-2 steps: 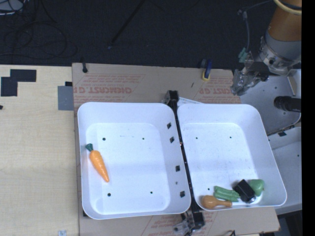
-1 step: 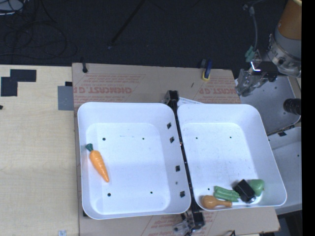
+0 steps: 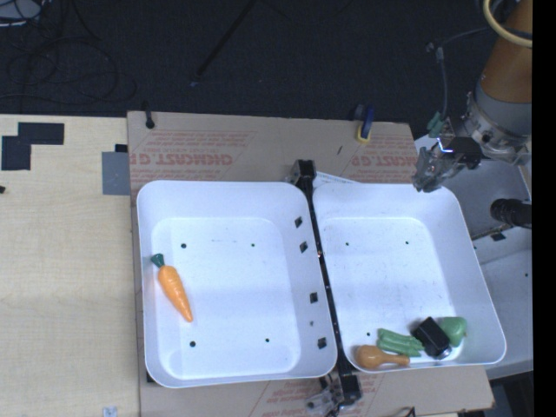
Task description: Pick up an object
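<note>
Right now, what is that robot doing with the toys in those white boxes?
The robot arm's hand hangs over the far right corner of the right bin, not touching any toy. It is meant to pick something up. A toy carrot lies by the left wall of the left bin. In the right bin's near corner sit a green pod, a black block, a green piece and an orange-tan piece, bunched together.

We see the arm (image 3: 506,68) with an orange-tan band over a grey wrist collar, a thin black cable looping beside it, and a small dark metallic gripper (image 3: 427,174) with a bluish glint.
</note>
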You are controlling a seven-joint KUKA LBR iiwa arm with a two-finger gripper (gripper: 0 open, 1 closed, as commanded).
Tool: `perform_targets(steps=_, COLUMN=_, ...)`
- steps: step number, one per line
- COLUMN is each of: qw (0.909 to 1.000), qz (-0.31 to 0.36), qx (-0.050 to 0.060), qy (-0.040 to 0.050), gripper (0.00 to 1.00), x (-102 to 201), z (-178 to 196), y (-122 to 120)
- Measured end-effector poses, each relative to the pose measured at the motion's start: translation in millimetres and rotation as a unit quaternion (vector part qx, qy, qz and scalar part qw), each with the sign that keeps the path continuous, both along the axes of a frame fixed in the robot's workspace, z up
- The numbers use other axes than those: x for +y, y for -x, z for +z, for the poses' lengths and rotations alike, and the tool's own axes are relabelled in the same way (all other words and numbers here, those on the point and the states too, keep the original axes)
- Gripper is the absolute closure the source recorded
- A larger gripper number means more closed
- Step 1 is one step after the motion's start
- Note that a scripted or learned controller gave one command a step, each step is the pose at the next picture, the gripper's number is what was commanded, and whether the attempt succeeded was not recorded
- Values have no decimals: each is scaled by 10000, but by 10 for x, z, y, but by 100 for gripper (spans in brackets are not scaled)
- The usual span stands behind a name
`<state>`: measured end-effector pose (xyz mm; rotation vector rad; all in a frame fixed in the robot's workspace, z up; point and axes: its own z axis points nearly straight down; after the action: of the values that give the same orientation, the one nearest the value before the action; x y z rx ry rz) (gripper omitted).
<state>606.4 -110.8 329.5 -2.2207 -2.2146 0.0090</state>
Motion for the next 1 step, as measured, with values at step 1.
perform_targets(steps=1, qw=10000, qz=22, qx=-14, qy=-5, gripper=100, x=284, z=-212, y=38)
